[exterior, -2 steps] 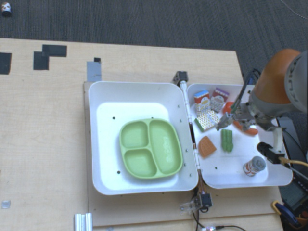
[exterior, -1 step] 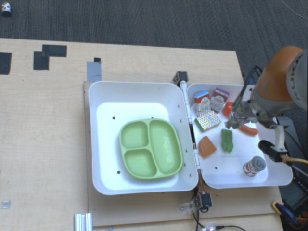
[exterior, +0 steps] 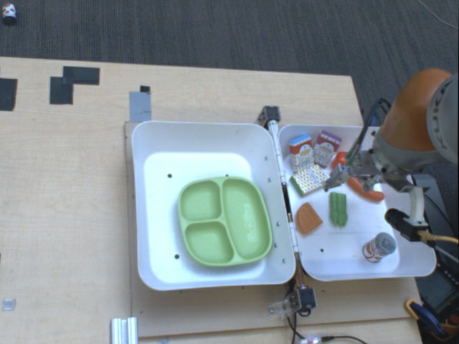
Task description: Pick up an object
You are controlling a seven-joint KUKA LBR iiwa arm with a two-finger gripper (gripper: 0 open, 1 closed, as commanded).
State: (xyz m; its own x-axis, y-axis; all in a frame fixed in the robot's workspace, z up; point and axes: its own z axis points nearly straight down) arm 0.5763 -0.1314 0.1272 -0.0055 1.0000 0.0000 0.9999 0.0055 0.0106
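Right bin [exterior: 423,267]: green cylinder [exterior: 338,209] upright lengthwise, tool [exterior: 343,169] near, grip state unclear

So my arm [exterior: 423,124] is showing a fat rounded orange band sitting above a grey wrist section, all smooth curved shells. Below that the hardware is getting darker and messier, with black brackets and thin dark cables running alongside. My gripper [exterior: 336,180] is looking small, dark and narrow.
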